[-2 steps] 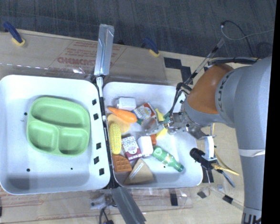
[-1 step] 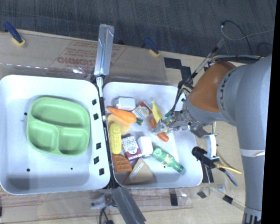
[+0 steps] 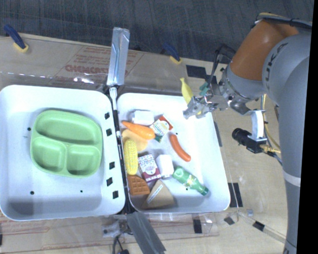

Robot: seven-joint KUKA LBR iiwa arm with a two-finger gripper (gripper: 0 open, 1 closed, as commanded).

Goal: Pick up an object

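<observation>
The worktop (image 3: 240, 211) carries two white bins. At the right bin's (image 3: 214, 155) far right corner the jaws (image 3: 195, 107) clench a yellow banana (image 3: 186, 90), lifted above the rim. Inside that bin, toy foods overlap, a corn cob (image 3: 130, 155) partly hiding its neighbours.

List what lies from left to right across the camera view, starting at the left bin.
Green divided plate → corn cob → sausage → green bottle → tool at the right bin's far right corner.
</observation>
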